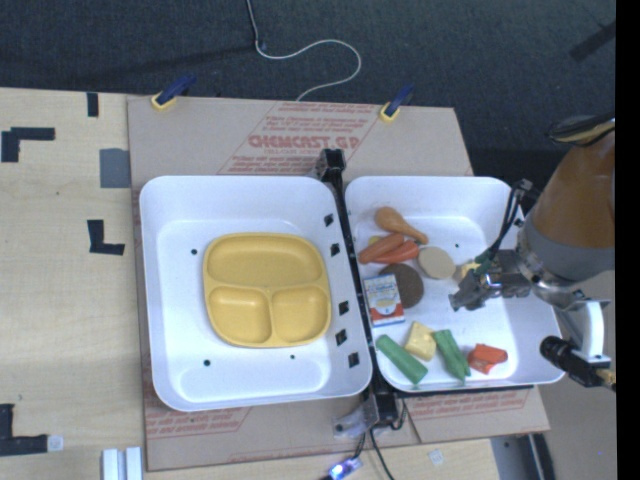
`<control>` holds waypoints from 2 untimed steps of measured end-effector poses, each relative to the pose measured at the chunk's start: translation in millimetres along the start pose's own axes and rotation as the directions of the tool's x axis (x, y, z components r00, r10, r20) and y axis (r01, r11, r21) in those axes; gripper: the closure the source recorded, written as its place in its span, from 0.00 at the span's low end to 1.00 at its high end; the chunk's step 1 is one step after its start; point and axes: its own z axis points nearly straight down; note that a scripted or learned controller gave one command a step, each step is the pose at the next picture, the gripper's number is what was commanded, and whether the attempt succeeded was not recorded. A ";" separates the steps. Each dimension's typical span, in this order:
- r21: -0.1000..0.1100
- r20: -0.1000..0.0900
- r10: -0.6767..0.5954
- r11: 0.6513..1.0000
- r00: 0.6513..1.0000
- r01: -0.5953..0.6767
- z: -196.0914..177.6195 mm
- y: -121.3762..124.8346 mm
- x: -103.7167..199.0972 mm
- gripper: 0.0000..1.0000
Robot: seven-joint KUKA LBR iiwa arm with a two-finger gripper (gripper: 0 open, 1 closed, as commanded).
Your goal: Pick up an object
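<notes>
Hovering just right of the round tan piece [436, 262], the gripper [470, 294] carries nothing visible. Whether its jaws stand open, I cannot tell; crowded food may make them close on nothing.

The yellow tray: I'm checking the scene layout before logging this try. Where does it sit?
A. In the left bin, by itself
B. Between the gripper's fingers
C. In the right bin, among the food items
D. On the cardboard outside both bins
A: the yellow tray lies flat in the left bin, while the small food items are grouped in the right bin, where the gripper hovers.
</notes>
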 end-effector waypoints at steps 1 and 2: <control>0.001 0.000 0.000 1.000 1.000 0.000 -24.7 0.1 0.6 1.00; 0.004 -0.003 -0.004 1.000 1.000 0.004 -19.7 6.3 63.4 1.00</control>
